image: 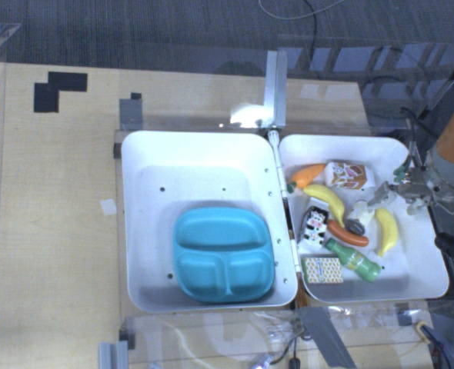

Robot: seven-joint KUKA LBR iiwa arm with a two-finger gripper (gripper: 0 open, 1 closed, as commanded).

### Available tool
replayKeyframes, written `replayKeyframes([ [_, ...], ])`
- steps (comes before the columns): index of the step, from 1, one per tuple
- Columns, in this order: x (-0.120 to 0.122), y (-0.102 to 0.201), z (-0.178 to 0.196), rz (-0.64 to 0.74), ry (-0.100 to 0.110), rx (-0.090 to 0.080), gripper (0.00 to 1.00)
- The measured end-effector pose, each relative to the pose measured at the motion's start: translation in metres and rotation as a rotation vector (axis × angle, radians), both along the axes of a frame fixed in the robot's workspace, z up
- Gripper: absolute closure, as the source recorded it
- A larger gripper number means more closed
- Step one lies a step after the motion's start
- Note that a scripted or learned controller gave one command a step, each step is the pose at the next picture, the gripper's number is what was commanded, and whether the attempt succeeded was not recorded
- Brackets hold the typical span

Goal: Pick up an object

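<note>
Camera view. Two bins side by side on bench. Left bin (138,206) carrying blue tray (224,254) near its front edge. Right bin (435,279) crowded: carrot (308,174) and snack bag (345,175) toward back edge; banana (325,199) mid-bin; second banana (386,230) toward right edge; sausage (348,234) between the two bananas, touching a small dark knob (355,226); cow-print toy (314,224) by left wall; green bottle (354,258) and patterned packet (323,270) at front.

Gripper (378,194) reaching in over right edge, hanging above gap between snack bag and second banana. Nothing seen between fingers. Finger spread: cannot tell, detail too small.

Judged step: approach, target not yet committed. Second banana the likely best pick: lying apart from neighbours on its right side, long axis clear. Advisable to straddle its narrow width at mid-length, descend straight, avoid sausage and knob just beside. Risk: curved skin slipping out on closing; clutter nudged on descent.
</note>
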State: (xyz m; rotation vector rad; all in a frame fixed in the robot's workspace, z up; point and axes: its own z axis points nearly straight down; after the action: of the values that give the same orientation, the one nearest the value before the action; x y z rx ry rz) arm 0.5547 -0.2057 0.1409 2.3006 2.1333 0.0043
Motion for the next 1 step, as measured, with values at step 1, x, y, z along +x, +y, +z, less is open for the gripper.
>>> replayKeyframes([
  [1, -0.0029, -0.0004, -0.0222, -0.206, -0.029, -0.003, 0.00],
])
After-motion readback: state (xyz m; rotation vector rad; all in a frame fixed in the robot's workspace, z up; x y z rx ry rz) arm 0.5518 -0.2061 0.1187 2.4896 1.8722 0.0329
